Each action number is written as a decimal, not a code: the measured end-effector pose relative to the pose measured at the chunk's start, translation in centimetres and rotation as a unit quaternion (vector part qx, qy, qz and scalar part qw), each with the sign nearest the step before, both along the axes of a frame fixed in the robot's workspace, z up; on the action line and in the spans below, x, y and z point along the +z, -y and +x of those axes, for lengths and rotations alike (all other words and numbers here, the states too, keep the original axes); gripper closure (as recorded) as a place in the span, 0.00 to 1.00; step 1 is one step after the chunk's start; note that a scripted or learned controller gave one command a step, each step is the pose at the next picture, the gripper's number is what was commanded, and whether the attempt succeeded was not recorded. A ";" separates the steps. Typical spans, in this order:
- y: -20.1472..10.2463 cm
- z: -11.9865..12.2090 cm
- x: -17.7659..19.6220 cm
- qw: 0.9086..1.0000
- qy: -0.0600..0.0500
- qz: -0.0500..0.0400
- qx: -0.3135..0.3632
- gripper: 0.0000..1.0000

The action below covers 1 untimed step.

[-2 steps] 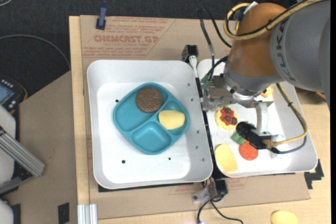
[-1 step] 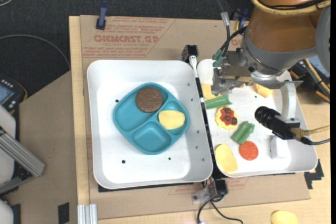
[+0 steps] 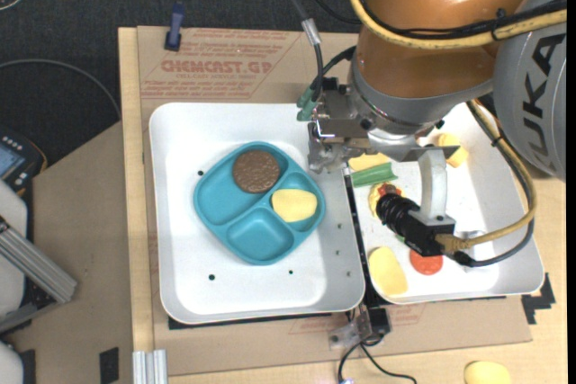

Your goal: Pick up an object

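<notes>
A blue clip sits at the far left corner of the cardboard sheet under the bins. The sheet carries red print reading "CHEMCAST G P"; the smaller lines above and below it are too fine to read.

The left bin holds a teal divided plate. A brown disc lies in its upper compartment and a yellow oval in its right one.

The gripper hangs over the strip where the two bins meet, just above and to the right of the yellow oval. It is near the plate's rim, with nothing visibly in its grasp, and whether it is open or closed cannot be told.

In the right bin, a green piece lies just beside the gripper on its right. A pale yellow piece touches the green one. Lower down lie a yellow lump and a red piece.

The grey arm bears large dark lettering, cut off at the edge. Only a K is legible.
</notes>
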<state>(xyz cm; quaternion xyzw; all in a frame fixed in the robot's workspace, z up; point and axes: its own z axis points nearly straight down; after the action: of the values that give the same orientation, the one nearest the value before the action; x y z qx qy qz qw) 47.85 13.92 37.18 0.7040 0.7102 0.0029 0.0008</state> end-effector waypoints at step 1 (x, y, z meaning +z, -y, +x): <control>-2.1 3.7 -5.7 1.000 -0.006 -0.002 -0.003 1.00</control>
<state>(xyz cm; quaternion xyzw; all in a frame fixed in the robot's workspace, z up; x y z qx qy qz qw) 51.59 16.06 31.53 0.7062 0.7080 -0.0028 -0.0018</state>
